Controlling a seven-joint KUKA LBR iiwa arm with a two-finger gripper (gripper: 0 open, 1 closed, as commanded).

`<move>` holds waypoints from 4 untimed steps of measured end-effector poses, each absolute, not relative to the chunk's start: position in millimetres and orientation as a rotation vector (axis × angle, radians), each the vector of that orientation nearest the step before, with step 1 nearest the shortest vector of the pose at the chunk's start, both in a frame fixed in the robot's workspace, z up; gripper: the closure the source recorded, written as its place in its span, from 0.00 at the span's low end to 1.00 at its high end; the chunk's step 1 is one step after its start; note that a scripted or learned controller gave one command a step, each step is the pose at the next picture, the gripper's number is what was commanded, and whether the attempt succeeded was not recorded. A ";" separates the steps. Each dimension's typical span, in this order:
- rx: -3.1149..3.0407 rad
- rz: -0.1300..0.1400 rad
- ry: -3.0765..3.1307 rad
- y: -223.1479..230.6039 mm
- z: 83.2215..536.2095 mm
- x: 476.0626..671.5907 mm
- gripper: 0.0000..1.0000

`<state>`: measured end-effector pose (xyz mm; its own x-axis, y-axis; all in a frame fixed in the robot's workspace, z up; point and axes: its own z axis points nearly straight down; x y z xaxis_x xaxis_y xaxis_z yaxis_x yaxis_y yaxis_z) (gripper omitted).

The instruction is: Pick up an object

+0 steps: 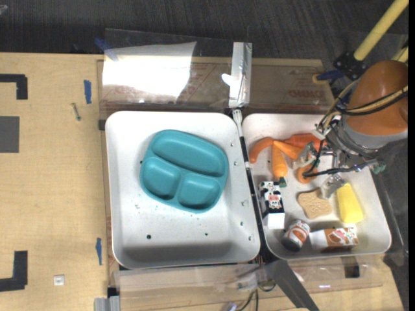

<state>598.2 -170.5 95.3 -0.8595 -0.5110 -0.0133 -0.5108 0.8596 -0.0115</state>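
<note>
Surface: pale wooden surface (52, 173) carrying both bins, with black corner marks (18, 86) and short blue tape strips (87, 91) toward its left side.
Left bin: shallow white plastic bin (130, 232), its floor dotted with small dark specks.
Right bin: shallow white plastic bin (381, 229), just beside the left one, their rims touching along the middle.
Sheet: clear plastic sheet (155, 73) lying behind the left bin, catching glare.
Floor: dark grey carpet (194, 5) beyond the far edge.
Pole: slanted yellow pole (386, 21) at the upper right corner.
</note>
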 end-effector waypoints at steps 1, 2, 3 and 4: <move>-0.932 -0.031 2.985 -110.5 96.1 604.3 0.00; -0.982 -0.020 2.970 -110.2 94.8 613.5 0.00; -0.859 -0.023 3.003 -98.7 95.7 609.2 0.00; -0.811 -0.013 3.018 -101.1 94.8 611.2 0.00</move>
